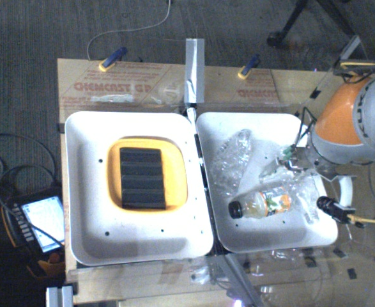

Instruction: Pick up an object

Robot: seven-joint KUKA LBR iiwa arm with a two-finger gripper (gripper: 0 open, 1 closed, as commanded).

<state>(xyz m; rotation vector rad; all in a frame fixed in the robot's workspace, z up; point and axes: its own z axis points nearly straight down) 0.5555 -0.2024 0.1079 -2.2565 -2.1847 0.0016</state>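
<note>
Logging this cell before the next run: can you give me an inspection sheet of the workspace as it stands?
Surface: wooden bench bearing two shallow white bins, left bin and right bin.
Job's things: clear plastic bottle with dark cap lying on its side in the right bin; crumpled clear plastic wrap beside it.
Clutter: yellow tray holding a black ribbed block in the left bin.
Tool: over the right bin's far right; finger state unclear.
Cables: thin wire on the floor beyond the bench.
Surroundings: grey carpet, lit tablet at left.
</note>
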